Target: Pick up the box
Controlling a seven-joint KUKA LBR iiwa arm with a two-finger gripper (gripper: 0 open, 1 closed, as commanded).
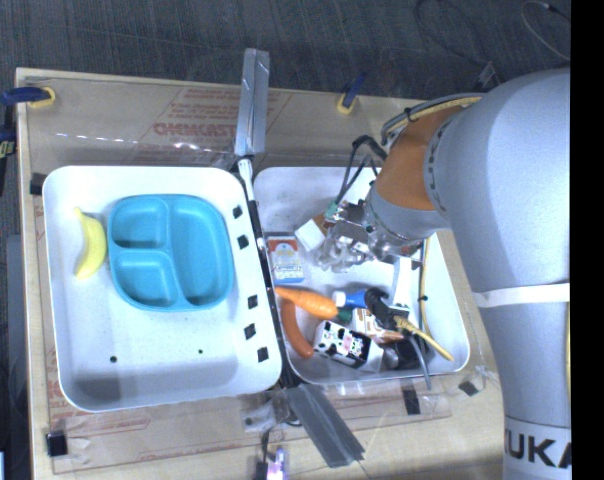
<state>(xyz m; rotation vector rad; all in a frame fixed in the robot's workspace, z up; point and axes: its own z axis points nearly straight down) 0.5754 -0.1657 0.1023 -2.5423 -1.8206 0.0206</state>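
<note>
Camera view looks down at a slant on a pale wooden bench [132, 103] covered with a clear plastic sheet that carries red printing, and around the bench the floor is a dark grey carpet. Blue clamps [27, 96] hold the bench at its far left corner and far edge. Two shallow white bins of smooth plastic sit side by side. The left bin [142, 358] holds a glossy blue tray [172, 251] with three compartments and rounded corners, and a yellow banana [90, 244] lies curved just beside the tray, near the left wall. The right bin [447, 308] is crowded: an orange carrot [300, 313] bends along its left wall, a black and white patterned object [342, 344] lies near the front wall, and some thin dark tools lie toward the front right corner. The box [286, 259] is small, flat and rectangular, with a red top band and a pale printed face; it lies against the left wall of the right bin, behind the carrot. The grey arm [512, 208] with its orange band reaches in from the right, and the gripper [344, 245] hangs over the middle of the right bin, near the box on its right side. It looks apart from the box, and whether the claw is apart or together I cannot tell.
</note>
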